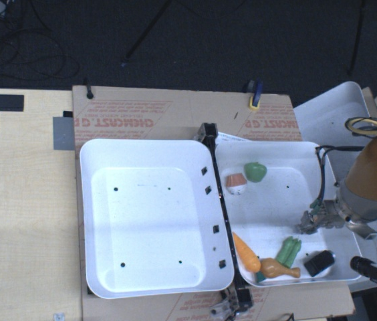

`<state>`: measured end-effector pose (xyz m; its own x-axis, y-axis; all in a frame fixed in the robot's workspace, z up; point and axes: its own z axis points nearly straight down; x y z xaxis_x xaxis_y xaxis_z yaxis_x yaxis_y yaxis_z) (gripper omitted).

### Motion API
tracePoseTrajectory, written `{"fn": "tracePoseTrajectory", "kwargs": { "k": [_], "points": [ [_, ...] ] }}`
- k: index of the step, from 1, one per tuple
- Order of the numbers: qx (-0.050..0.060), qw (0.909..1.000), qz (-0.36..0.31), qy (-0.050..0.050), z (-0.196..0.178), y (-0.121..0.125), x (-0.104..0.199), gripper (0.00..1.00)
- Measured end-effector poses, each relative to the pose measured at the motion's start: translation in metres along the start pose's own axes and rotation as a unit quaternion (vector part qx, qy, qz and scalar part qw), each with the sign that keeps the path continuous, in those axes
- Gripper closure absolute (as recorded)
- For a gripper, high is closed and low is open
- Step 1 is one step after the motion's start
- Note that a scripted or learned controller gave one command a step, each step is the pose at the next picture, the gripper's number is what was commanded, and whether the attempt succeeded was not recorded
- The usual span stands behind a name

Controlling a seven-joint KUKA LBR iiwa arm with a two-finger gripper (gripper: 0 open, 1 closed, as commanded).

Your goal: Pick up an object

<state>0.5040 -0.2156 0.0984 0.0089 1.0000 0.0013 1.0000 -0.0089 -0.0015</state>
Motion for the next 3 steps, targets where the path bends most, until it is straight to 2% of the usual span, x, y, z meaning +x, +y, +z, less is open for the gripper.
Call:
{"fn": "tracePoseTrajectory", "kwargs": {
  "k": [1, 2, 3],
  "points": [
    [0.001, 1.0000, -0.007, 0.002, 0.001, 0.014, 0.064, 1.00],
    [0.001, 1.0000, -0.004, 0.000, 0.001, 0.013, 0.060, 0.00],
    [0.000, 1.0000, -0.003, -0.002, 0.011, 0.011, 0.000, 0.00]
  ]
}}
